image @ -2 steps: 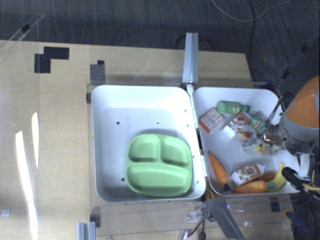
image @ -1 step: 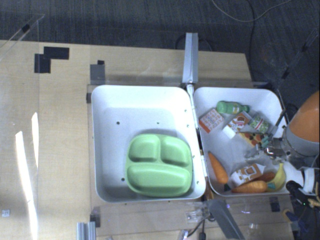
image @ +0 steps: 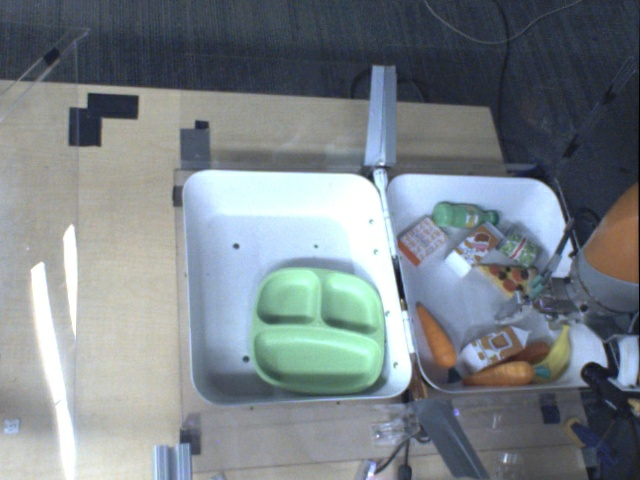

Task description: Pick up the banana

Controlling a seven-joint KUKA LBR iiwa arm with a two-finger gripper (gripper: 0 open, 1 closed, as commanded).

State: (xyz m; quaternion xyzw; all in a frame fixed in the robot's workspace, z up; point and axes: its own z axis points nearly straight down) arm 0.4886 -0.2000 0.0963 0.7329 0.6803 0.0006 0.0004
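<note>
The yellow banana [image: 559,354] lies curved in the front right corner of the right bin [image: 405,203]. It rests beside an orange carrot [image: 501,373] and a small white carton [image: 497,345]. My gripper [image: 541,302] hangs over the right side of that bin, just behind and a little left of the banana. Nothing shows in its grasp. The arm's orange band [image: 615,233] sits at the right edge of the view.
The right bin also holds a second carrot [image: 435,336], a green bottle [image: 463,214] and two printed cartons [image: 423,240] [image: 490,253]. A green divided plate [image: 320,331] lies in the left bin [image: 200,268]. A metal post [image: 381,118] stands between the bins.
</note>
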